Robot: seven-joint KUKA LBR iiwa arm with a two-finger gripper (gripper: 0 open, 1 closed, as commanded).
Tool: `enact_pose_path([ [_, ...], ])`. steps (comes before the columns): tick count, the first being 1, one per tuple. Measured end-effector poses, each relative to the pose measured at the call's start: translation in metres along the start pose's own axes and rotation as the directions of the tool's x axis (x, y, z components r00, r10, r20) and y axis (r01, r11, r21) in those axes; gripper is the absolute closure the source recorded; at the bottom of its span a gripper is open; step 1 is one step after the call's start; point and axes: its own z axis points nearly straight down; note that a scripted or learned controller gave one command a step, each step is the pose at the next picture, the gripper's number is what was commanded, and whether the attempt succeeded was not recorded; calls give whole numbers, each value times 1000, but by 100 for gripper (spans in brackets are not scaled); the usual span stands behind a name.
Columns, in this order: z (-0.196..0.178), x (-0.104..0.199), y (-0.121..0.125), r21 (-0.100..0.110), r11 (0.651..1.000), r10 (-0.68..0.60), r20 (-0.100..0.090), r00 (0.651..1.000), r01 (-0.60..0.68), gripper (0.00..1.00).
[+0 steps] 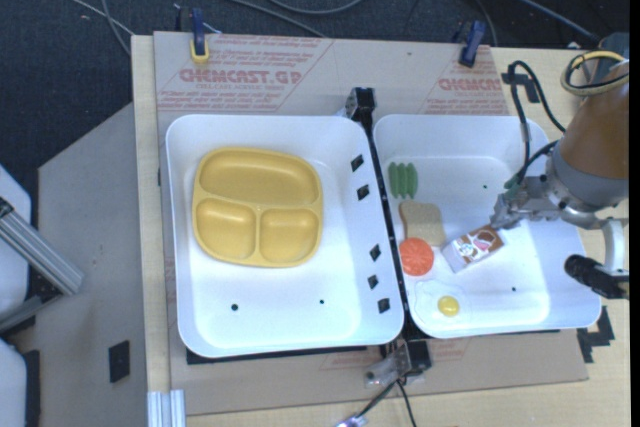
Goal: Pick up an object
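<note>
The tabletop (150, 215) is seen to carry two shallow white bins side by side. The left bin (200, 315) is taken up largely by a yellow divided plate (258, 205), laid flat toward its far side. The right bin (520, 310) is entered from the tabletop's right edge by the arm (597, 150), whose gripper (508, 212) is lowered near the bin's middle.

The task is judged to be in its approach stage: no object is seen raised or clasped. Whether anything is enclosed cannot be told, since the tip of the gripper is too small and blurred for its state to be made out. A small packet with a red and white label (472, 247) lies on the bin floor just beside the gripper, on its near side, and is judged the likeliest target; contact between the two cannot be confirmed. The grasp and the lift are still to be done.

Other things are grouped along the right bin's left wall: a tan block (422, 219), with a green ribbed piece (402, 179) on its far side and a red-orange round object (417, 257) on its near side. A small yellow object (448, 306) rests near the bin's near edge. The red-orange object lies near the packet and could be nudged if the packet is pushed leftward; otherwise the packet is not crowded.
</note>
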Motion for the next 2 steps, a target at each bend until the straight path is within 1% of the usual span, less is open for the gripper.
enact_pose_path([
  [1,-44,-1,8,27,1000,0,-12,1000,0,100],
  [2,-89,-2,10,27,1000,0,-12,1000,0,100],
])
